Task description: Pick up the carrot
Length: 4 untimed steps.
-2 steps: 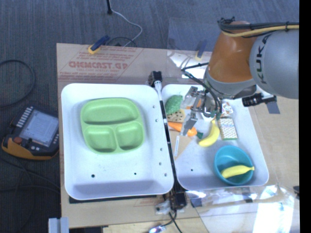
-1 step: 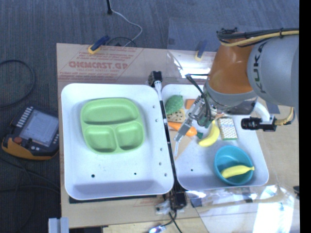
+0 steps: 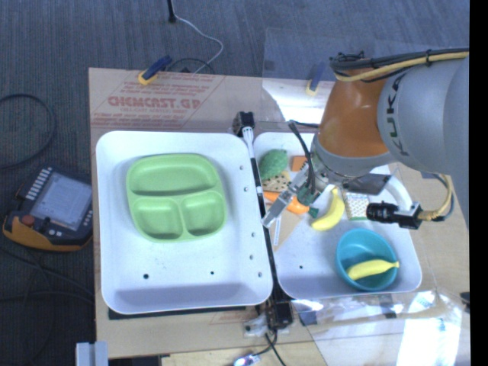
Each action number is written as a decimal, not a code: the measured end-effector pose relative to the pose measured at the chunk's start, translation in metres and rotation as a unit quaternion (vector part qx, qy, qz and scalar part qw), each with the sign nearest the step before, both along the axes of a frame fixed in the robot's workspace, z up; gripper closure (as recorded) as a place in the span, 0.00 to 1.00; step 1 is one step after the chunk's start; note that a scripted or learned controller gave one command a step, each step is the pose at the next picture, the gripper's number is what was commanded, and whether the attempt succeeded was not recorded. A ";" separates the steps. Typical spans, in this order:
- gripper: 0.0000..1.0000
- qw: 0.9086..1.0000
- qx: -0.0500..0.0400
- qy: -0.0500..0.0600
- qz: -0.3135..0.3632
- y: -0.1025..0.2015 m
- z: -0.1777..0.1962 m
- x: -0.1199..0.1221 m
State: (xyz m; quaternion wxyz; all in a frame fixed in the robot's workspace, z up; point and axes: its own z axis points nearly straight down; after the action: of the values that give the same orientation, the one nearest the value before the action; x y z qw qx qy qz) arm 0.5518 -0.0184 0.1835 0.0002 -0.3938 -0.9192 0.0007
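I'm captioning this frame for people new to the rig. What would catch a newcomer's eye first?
The big grey arm with its orange band reaches in from the right over the right bin. Below it lie a yellow banana and a blue bowl holding another yellow piece, with the orange carrot near the bin's left wall. In the left bin sits a green divided plate.

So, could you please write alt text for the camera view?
The grey-and-orange arm's gripper hangs over the right bin, by the carrot, a banana and a blue bowl. The left bin holds a green divided tray.
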 end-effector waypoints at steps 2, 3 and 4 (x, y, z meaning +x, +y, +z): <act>0.00 0.971 -0.002 0.001 -0.238 -0.090 -0.034 0.024; 0.00 0.974 0.002 -0.010 -0.226 -0.087 -0.087 0.025; 1.00 0.974 0.003 -0.016 -0.225 -0.086 -0.073 0.029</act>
State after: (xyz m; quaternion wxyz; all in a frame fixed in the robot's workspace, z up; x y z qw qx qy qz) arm 0.5807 -0.1042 0.1102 -0.0133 -0.5906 -0.8069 -0.0080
